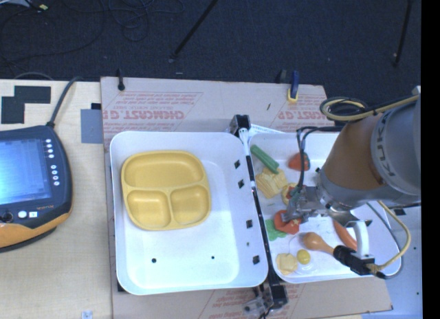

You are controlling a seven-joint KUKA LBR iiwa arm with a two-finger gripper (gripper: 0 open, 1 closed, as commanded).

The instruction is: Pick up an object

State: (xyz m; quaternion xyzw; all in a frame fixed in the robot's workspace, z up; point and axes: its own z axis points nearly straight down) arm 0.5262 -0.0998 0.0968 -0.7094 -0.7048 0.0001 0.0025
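One tool (294,209) among toy food (271,183)

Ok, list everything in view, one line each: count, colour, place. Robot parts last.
bins: two, white, side by side on the bench
divided tray: one, yellow, in left bin
toy food: several pieces, green, yellow, red and orange, in right bin
teach pendant: one, grey and orange, left of the bins
clamp: one, blue and yellow, far edge of the cardboard
arm: one, grey with orange band, over right bin
end effector: one, dark, down among the toy food
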